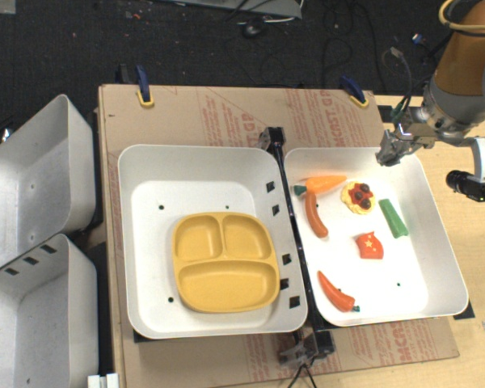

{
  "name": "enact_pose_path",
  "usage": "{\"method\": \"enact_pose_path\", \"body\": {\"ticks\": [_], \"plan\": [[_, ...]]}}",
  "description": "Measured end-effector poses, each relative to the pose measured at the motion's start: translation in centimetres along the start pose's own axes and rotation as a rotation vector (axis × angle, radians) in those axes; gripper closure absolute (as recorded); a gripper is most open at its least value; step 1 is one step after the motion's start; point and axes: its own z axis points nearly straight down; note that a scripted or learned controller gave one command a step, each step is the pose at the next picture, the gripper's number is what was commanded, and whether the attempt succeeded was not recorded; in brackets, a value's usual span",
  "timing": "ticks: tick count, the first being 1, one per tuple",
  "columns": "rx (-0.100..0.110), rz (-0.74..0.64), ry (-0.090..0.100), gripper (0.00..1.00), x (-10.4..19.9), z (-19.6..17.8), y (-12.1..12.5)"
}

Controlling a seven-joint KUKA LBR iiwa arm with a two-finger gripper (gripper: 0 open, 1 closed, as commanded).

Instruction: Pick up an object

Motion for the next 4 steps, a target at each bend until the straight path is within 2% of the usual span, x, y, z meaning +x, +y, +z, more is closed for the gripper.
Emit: {"method": "enact_pose_path", "body": {"ticks": [1, 2, 4], "plan": [[0.0, 0.0, 0.0, 1.0, 0.2, -5.0, -0.7], [0.009, -0.002, 0.004, 1.0, 4.8, -3.9, -3.8], [0.009, -0.004, 0.004, 1.0, 14.9, -4.3, -7.9]]}}
